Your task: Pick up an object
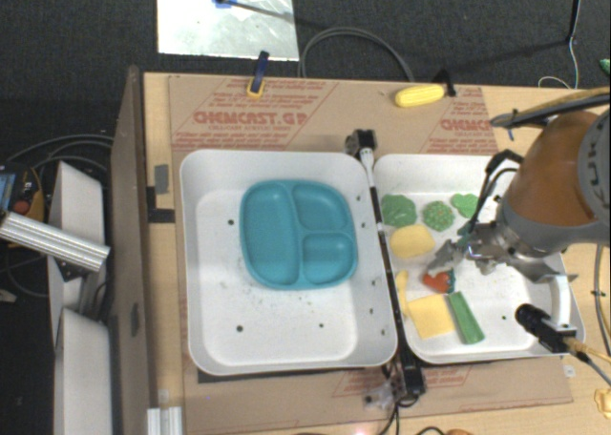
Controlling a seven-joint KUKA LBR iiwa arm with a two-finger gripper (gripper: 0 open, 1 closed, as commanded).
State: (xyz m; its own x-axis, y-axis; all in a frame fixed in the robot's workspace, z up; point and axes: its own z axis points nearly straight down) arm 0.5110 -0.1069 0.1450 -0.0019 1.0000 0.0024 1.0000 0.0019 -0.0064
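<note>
The right white bin (496, 174) holds several toy foods. A small red piece (437, 281) lies near its middle, and my gripper (445, 264) hangs right over it, touching or nearly so; the view does not reveal a grasp. A pale yellow lump (412, 240) sits just left of the gripper. Below it are a yellow block (430, 315) and a green stick (467, 318). A leafy green piece (397, 210), a round green piece (438, 215) and a smaller green one (465, 204) line the bin's far side.
The left bin (215, 328) carries a blue divided plate (298, 233). A yellow object (418, 95) lies on the cardboard behind the bins. The arm's grey and orange body (558, 185) covers the right bin's right side.
</note>
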